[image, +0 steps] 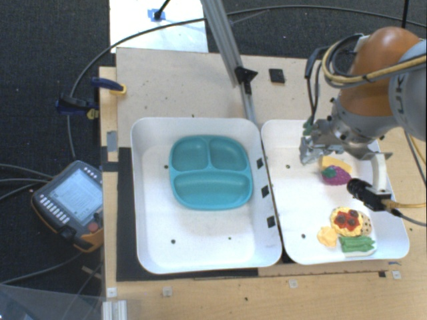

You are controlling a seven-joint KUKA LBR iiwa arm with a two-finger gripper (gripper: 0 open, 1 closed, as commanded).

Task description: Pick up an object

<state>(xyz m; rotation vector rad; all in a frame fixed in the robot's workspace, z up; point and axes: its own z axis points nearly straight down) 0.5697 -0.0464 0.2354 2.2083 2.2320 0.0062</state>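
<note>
The gripper (311, 149) hangs low at the upper left of the right bin (291, 209), in the right half of the frame; whether it is open or closed cannot be told, and nothing shows in its grasp. Just to its right lie a purple toy (336, 175) and a yellow piece (332, 162) touching it. Toward the lower right of the bin sit a red-and-yellow toy (350, 222), a small yellow bit (326, 236) and a green piece (357, 245), close together. The left bin (155, 235) holds a teal divided plate (210, 173). A teach pendant (70, 205) rests at the frame's lower left.
</note>
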